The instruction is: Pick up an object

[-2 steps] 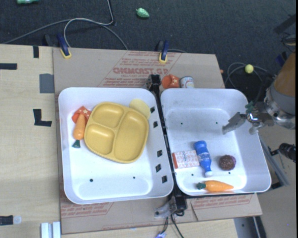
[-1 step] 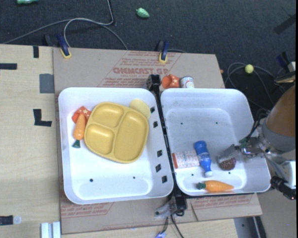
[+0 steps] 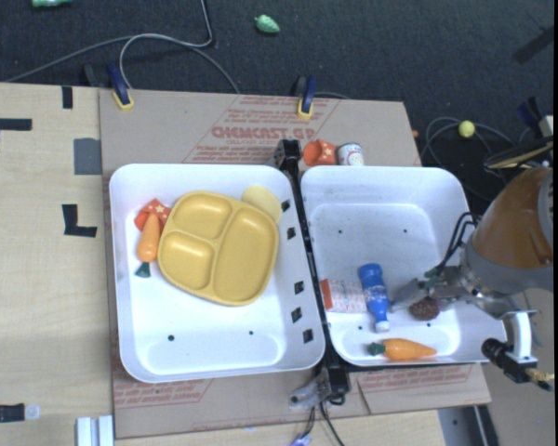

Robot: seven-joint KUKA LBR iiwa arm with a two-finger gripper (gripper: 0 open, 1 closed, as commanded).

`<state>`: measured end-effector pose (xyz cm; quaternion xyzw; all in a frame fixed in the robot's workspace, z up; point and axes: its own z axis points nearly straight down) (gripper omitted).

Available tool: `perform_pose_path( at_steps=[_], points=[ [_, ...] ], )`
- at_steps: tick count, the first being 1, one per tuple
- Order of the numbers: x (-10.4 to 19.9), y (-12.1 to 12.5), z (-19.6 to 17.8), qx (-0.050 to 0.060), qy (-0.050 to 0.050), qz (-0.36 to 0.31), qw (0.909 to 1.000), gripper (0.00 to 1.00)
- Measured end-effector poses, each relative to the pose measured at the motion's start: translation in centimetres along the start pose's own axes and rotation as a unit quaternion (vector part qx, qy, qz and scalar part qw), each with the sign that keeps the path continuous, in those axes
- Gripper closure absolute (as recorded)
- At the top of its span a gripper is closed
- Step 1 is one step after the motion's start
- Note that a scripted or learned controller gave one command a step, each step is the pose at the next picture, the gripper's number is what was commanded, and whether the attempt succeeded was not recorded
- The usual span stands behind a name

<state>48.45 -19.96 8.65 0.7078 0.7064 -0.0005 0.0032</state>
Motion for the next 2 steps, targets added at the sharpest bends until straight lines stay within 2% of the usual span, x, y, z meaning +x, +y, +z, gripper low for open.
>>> perform_pose_path(
  at_steps=[1, 2],
  points=[
    [0.1, 0.1, -1.0, -0.001, 0.001, -0.001, 1.0000, 1.00],
    [6.1, 2.1, -0.5, 0.001, 0.003, -0.002, 1.0000, 1.00]
  ],
)
